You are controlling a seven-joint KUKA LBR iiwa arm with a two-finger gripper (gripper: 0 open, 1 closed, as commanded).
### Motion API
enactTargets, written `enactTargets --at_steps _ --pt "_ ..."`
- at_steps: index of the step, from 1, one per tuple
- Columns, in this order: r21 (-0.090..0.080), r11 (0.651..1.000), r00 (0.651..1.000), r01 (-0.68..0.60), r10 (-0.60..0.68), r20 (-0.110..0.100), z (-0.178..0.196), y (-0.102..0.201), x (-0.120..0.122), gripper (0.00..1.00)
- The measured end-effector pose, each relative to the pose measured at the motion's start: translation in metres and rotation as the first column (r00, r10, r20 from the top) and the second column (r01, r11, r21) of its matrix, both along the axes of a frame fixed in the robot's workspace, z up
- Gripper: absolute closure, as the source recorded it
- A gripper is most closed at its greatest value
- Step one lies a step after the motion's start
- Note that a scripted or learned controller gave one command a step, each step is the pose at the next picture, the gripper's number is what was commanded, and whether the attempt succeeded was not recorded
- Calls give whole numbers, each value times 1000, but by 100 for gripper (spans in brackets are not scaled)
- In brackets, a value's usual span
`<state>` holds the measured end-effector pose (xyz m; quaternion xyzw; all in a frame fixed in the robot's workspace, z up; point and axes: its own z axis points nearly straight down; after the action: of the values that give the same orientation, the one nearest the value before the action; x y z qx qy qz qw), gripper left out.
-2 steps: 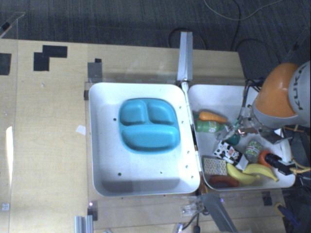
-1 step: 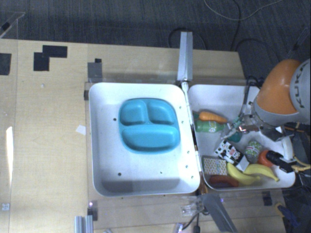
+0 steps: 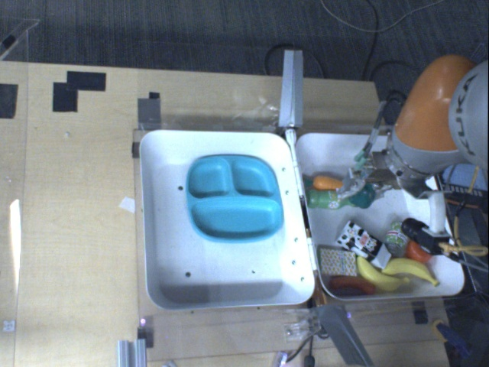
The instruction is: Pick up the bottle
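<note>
A blue tray (image 3: 233,197), a yellow banana (image 3: 397,272) and a black-and-white spotted box (image 3: 357,240) in white bins (image 3: 160,228).

The bottle (image 3: 330,198) is green, lying on its side in the right bin's (image 3: 321,150) far left part, just beside an orange piece (image 3: 327,182).

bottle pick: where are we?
Done: the arm has reached into the right bin, and its hand sits low at the green bottle, which lies on the bin floor beside the carrot. In hand: no grasp is confirmed from this view. Left: grip and lift the bottle.
</note>
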<state>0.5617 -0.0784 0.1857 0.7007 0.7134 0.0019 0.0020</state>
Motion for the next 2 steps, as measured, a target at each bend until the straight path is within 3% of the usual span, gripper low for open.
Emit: enactTargets --at_steps 1,2 --pt "-1 967 967 -253 253 -1 -1 9 -36 100" --pt "-1 966 966 -260 260 1 87 62 -18 100"
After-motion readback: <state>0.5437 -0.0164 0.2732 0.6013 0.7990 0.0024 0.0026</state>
